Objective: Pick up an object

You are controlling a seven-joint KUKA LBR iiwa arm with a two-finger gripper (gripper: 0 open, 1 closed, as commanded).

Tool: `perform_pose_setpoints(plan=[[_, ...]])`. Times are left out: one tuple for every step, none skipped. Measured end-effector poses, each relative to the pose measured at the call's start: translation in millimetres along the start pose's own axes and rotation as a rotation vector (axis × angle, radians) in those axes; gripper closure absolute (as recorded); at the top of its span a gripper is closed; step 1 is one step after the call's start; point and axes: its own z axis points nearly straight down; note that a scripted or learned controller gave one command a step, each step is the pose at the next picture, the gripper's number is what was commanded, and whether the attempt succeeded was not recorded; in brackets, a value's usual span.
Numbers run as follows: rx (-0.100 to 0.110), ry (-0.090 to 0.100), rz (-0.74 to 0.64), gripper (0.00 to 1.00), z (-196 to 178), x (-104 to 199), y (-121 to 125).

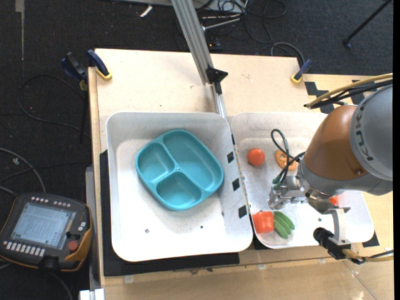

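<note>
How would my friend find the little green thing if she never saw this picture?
Look at the right white bin, the one the arm reaches into. Go to its front edge, near the wall between the bins. The green vegetable lies there touching a red pepper; it is the only green, long thing, while the tomato farther back is round.

I see a glossy teal plastic divided plate [180, 169] in the matt, speckled white left bin [125, 230], pale wooden bench [156, 80], and brushed metal gripper [282, 197].
</note>
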Motion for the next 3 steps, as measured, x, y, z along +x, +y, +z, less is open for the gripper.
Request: perform_pose_setpoints(plan=[[0.000, 0.000, 0.000, 0.00, 0.5, 0.0, -0.2], [-0.001, 0.000, 0.001, 1.00, -9.5, -0.1, 0.5], [0.000, 0.000, 0.002, 0.00, -9.2, 0.0, 0.3]])
